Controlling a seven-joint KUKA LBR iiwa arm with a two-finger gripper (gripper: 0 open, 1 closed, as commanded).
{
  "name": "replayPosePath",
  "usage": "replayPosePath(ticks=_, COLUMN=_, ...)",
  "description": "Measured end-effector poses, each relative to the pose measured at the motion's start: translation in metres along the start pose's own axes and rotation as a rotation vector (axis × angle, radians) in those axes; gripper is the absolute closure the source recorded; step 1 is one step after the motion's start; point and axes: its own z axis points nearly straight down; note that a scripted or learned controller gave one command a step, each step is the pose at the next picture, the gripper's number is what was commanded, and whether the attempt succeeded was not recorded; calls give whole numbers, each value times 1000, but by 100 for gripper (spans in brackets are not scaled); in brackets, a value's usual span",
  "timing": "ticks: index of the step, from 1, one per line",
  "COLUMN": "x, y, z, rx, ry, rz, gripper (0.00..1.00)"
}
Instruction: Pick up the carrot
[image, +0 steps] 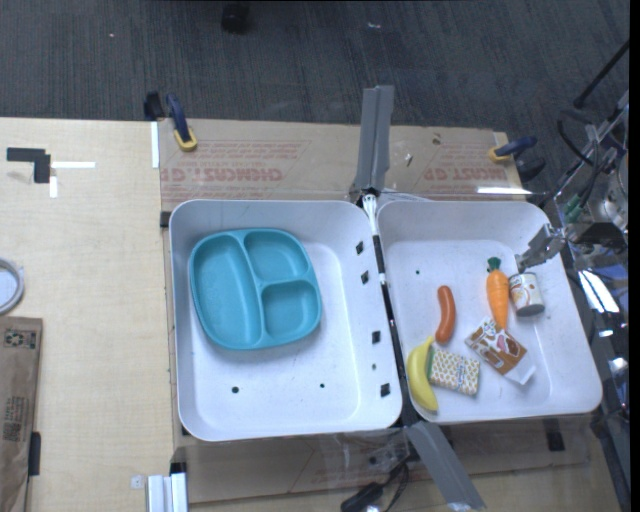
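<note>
The carrot (497, 297), orange with a small green top, lies lengthwise in the right bin (560, 400), green end toward the back. My gripper (537, 251) hangs over the bin's right rear part, up and to the right of the carrot and apart from it. A small can (526, 295) lies on its side just right of the carrot, almost under the gripper.
Also in the right bin are a red sausage (445, 312), a banana (421, 377), a yellow cracker box (455, 372) and a brown-and-white packet (497, 349). The left bin (200, 400) holds a blue divided plate (256, 288). Cables and arm parts crowd the right edge.
</note>
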Motion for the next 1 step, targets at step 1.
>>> replayPosePath(ticks=1, x=2, y=17, z=130, rx=0, ry=1, rz=42, gripper=0)
